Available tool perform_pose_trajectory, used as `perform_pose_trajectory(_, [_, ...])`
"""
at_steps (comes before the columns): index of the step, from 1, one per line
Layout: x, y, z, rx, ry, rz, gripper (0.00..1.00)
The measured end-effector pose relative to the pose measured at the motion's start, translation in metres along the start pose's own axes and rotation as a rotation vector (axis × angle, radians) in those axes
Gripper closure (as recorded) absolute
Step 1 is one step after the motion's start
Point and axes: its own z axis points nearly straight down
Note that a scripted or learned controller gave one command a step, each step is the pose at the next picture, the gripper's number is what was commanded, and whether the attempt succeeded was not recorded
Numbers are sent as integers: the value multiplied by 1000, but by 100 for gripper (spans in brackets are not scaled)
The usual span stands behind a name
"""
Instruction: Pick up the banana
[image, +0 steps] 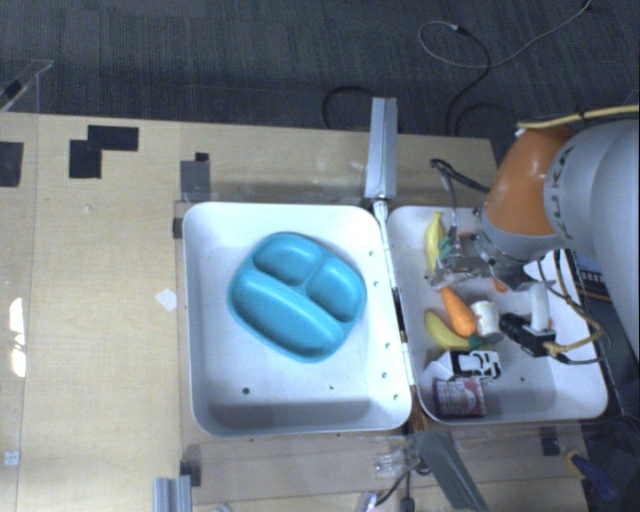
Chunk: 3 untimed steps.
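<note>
Two shallow white bins are set side by side on the bench, so that things can be taken from one and put down in the other. The left bin (215, 400), in the middle of the frame, is occupied by a blue divided plate (297, 293), laid flat with its three compartments up. The right bin (580, 395), at the right of the frame, is crowded: a banana (433, 241) is seen lying along its upper left wall, and a second banana (446, 331) lies lower down, just beside and partly under an orange carrot (460, 312). A small can (460, 397) rests on its side near the bin's lower edge, and a white cylinder (485, 318) sits just right of the carrot. The gripper (466, 262) is lowered into the upper part of the right bin, between the two bananas and directly above the carrot, reached in from the right on the grey arm with its orange band (525, 180). Whether it is open or closed cannot be told, and nothing is seen held by it. The position suggests that a descent towards a banana is in hand, but the carrot's closeness may spoil the grasp.
</note>
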Motion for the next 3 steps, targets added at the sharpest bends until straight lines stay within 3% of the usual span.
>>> perform_pose_trajectory(1, [-6, 67, -44, 9, -3, 26, 100])
perform_pose_trajectory(2, [-6, 67, -44, 9, -3, 26, 0])
perform_pose_trajectory(3, [-6, 67, 15, 9, -3, 64, 0])
